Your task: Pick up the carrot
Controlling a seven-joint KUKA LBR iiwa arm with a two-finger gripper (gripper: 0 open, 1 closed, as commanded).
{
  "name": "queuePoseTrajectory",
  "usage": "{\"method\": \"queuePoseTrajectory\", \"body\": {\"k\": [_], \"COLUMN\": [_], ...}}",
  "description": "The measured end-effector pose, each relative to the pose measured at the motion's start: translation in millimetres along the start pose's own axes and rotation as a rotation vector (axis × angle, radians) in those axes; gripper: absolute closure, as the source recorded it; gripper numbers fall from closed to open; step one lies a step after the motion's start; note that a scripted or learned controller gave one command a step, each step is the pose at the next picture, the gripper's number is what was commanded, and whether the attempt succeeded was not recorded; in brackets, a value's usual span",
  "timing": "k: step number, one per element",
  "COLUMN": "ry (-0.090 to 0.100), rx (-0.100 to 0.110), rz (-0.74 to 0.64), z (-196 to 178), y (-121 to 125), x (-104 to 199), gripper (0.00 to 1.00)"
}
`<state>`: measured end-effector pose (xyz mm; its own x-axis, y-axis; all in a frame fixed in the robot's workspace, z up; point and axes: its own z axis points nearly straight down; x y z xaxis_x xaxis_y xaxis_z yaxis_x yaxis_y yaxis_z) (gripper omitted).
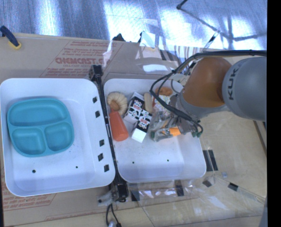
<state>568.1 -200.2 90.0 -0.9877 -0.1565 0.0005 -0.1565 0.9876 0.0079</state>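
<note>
The carrot (pixel 118 126) is an orange cone lying at the left side of the right bin (pixel 154 167), close to the wall between the bins, its wide end toward the front. My gripper (pixel 160 128) hangs low over the middle of that bin, roughly a hand's width to the right of the carrot and apart from it. The grey arm with its orange band (pixel 204 82) comes in from the right and hides the bin's far right part. A small orange piece (pixel 174 132) shows beside the gripper; I cannot tell what it is.
Between the carrot and the gripper lie two black-and-white cartons (pixel 137 109), (pixel 144 122) and a white cube (pixel 139 135). A tan bread-like item (pixel 115 100) sits behind the carrot. The left bin (pixel 60 174) holds a blue divided plate (pixel 39 126).
</note>
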Motion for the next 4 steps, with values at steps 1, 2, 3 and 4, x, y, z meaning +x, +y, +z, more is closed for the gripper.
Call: {"method": "queuePoseTrajectory", "body": {"k": [1,2,3,4], "ry": [0.002,0.001,-0.003,-0.001], "rx": [0.002,0.008,0.01,0.008], "rz": [-0.142,-0.254,-0.612,-0.611], "z": [-14.5,-50.8,-117.0,-115.8], "y": [-14.0,-7.8,-5.5,-5.5], "x": [-49.2,5.7,16.2,17.0], "gripper": [1.0,1.0,1.0,0.0]}}
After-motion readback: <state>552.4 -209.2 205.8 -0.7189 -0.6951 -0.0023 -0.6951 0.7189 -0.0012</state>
